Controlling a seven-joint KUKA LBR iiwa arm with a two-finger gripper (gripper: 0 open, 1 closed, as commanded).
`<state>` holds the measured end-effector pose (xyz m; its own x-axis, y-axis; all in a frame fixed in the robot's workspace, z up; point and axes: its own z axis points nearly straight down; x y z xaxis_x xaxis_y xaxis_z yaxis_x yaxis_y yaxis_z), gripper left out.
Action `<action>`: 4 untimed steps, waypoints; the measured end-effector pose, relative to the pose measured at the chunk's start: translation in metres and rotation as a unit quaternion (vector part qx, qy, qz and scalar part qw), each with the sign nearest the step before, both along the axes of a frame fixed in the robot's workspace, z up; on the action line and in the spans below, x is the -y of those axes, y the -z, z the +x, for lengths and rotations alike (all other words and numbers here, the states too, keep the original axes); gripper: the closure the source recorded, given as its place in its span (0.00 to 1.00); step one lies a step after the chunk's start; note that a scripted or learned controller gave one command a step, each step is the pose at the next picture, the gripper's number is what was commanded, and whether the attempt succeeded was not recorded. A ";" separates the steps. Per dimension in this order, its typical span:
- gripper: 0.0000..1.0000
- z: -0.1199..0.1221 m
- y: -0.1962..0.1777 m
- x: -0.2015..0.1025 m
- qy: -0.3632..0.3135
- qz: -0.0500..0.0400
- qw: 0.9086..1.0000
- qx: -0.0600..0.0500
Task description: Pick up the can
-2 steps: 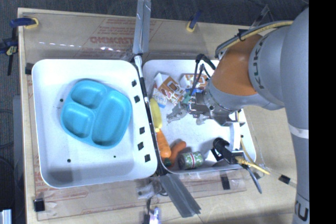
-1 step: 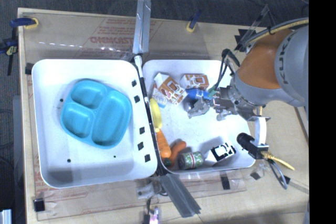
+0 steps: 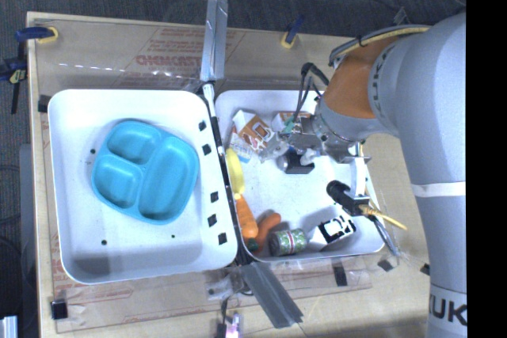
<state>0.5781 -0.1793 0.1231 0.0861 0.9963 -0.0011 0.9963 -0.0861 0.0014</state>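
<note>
Single view from above, right bin. The gripper (image 3: 299,153) is hanging over the far half of the right bin (image 3: 305,202), at the end of the grey arm (image 3: 420,107) that is reaching in from the right; the orange band is showing just above the wrist. Whether the gripper is spread or pressed together cannot be told from this angle, and nothing is showing in its grasp.

A crumpled packet (image 3: 253,134), orange and white, is lying just left of the gripper, near the bin's far-left corner. A banana (image 3: 234,170) is lying along the left wall, nearer than the packet. A carrot (image 3: 247,219) is lying nearer again on that wall, with a second orange piece (image 3: 271,219) just to its right.

The can (image 3: 289,241) is lying on its side against the near wall of the right bin, well apart from the gripper and just beside the second orange piece. A white-and-black object (image 3: 337,229) is sitting just right of the can.

The left bin (image 3: 79,233) is holding a blue divided plate (image 3: 146,170), lying flat near its middle.
</note>
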 end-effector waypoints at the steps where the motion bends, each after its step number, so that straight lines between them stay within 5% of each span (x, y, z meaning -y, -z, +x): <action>1: 0.00 -0.004 0.018 0.014 0.012 -0.001 1.000 0.011; 3: 0.00 -0.041 0.018 0.024 0.062 -0.003 0.998 0.015; 4: 0.00 -0.060 0.031 0.024 0.069 0.001 0.998 -0.002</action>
<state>0.5181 -0.2034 0.0923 0.2221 0.9750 0.0009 0.9750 -0.2221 -0.0038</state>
